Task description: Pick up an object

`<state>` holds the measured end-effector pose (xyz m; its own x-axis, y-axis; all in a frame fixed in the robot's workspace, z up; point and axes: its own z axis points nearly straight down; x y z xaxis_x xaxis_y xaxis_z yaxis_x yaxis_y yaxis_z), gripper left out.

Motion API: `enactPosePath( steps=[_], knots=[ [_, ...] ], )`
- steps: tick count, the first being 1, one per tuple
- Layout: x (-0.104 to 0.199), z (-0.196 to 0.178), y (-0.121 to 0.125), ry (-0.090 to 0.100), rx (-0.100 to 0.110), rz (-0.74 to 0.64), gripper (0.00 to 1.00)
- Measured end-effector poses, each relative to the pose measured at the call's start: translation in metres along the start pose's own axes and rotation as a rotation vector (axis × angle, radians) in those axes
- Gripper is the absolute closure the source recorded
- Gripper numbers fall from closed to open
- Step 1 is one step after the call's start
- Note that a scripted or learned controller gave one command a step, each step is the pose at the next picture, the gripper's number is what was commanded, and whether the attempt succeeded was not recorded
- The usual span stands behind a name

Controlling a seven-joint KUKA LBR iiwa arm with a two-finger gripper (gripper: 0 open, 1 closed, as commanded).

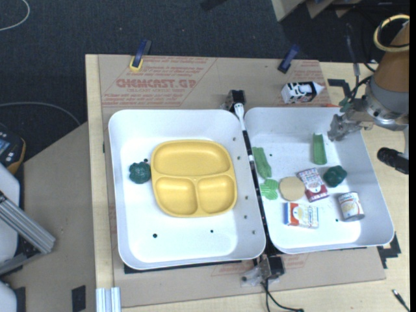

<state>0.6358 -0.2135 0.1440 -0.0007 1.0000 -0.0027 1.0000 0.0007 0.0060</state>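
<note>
Fig. legend. Overhead slanted view of bench [195,77] w/ two shallow white bins. Left bin [130,239] carried a yellow three-compartment tray [194,177] and a dark green broccoli-like toy [139,171] just beside the tray's left edge. Right bin [364,233] carried the candidate objects: a green stick [318,149] near the upper middle; a long green pod [262,162] and a small green leafy piece [269,188] along the left wall; a tan round disc [292,188] touching a red-and-white packet [312,182]; a dark green lump [335,175] to the packet's right; a red-and-white carton [301,214] and a small can [349,207] lying toward the near edge. A black-and-white cow-pattern item [301,91] lay on the bench beyond the right bin.

Claw [339,130] hung at the upper right of the right bin, near the green stick but apart from it; whether it was raised above the bin floor could not be read. Claw state: cannot tell, too small and dark to resolve. Nothing was visibly gripped.

Progress (judged): early stage. No object lifted; all items rested in their bins. Remaining: choose a target (green stick lay nearest), descend, close, lift.
</note>
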Motion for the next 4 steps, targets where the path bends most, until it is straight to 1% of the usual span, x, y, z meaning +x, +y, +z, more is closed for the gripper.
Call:
enactPosePath(
  steps=[2, 3, 4],
  knots=[
    [-0.003, -0.085, 0.003, -0.001, -0.002, -0.001, 1.00],
    [0.058, -0.091, -0.002, 0.005, 0.006, -0.005, 1.00],
    [0.110, -0.079, -0.009, 0.006, 0.009, -0.005, 1.00]
  ],
)
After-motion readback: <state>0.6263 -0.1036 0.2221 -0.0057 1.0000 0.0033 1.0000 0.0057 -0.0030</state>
